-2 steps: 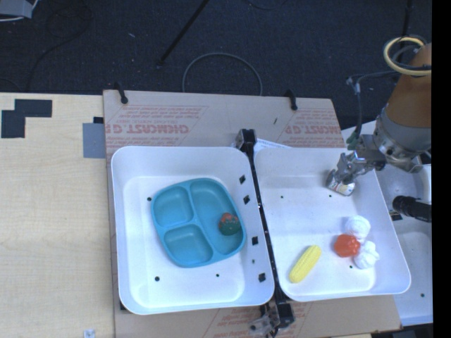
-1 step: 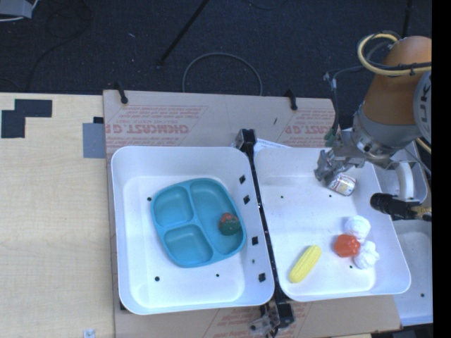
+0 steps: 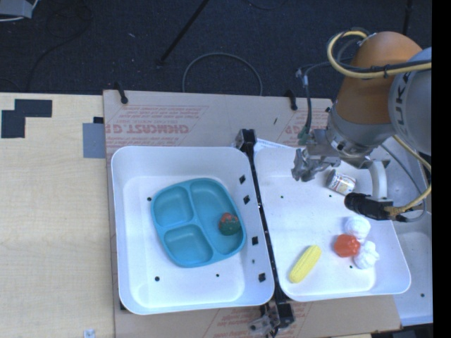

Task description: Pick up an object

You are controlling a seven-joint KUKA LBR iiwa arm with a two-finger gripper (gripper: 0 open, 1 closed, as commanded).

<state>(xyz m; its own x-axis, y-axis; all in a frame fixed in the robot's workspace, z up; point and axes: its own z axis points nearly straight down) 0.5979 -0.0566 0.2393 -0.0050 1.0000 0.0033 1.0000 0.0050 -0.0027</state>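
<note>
Nearest the camera, in the right bin [image 3: 394, 287], a corn cob [image 3: 305, 263] lies near the front rim. Just behind it to the right sits an orange ball [image 3: 346, 245] touching two white lumps [image 3: 362, 241] that I cannot identify. Further back, a small jar [image 3: 342, 183] with a pale label lies on its side near the bin's far right; its label is too small to read.

The left bin [image 3: 134, 189] holds a blue tray [image 3: 194, 220] with three compartments, and a small green-and-red thing [image 3: 228, 224] rests in the right-hand one.

The gripper [image 3: 307, 167] hangs over the back of the right bin, just left of the jar and apart from it. Nothing is between its fingers; whether the jaws are open or closed I cannot tell.

I judge the pick is in its approach stage: no object is taken yet. The jar is the closest candidate, and the next move probably calls for shifting over it, then descending squarely.

Beyond the bins, the cardboard [image 3: 162, 122] underneath bears red print reading "CHEMCRAFT" or similar, seen upside down; not fully legible.
</note>
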